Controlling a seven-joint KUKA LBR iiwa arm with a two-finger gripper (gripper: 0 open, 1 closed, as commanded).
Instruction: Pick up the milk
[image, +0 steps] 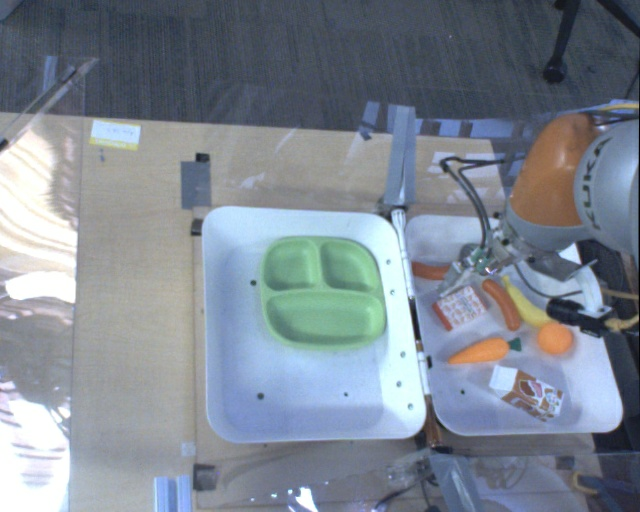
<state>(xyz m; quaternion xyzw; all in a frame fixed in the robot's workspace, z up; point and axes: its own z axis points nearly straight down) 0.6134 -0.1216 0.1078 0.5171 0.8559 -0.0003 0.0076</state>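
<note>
One milk carton (527, 391) lies near the front of the right bin (600, 415), well apart from the gripper (472, 265); its grip I cannot tell. Between them lie one carrot (480, 351) and one red-white packet (460, 307). The left bin (230, 400) holds one green plate (322, 291).

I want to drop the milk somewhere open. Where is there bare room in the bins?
The left bin is bare in front of the green plate and along its left wall. In the right bin, a free patch lies at the front left, below the carrot. Its middle is crowded: gripper, small carton, sausage, banana, orange, brown carton.
</note>
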